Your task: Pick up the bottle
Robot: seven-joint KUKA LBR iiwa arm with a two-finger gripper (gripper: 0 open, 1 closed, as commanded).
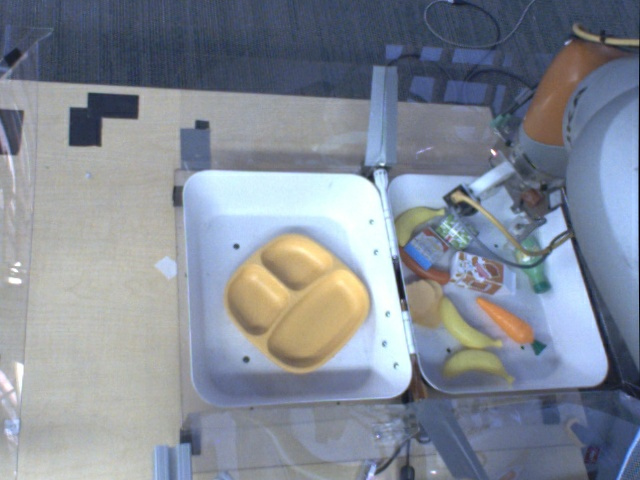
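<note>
The bottle (441, 240) is small, with a blue cap and a green and red label. It lies on its side in the upper left part of the right bin (590, 363), just below a yellow banana (414, 220). My gripper (529, 216) hangs over the upper right part of that bin, below the orange band of the arm. It is well to the right of the bottle and apart from it. Nothing shows between the gripper and the bottle except a yellow cable.
The right bin also holds a white pouch with a red label (481, 271), a carrot (505, 321), two more bananas (470, 330), a tan round item (427, 304) and a small green item (540, 279). A yellow divided plate (297, 301) lies in the left bin (210, 208).
</note>
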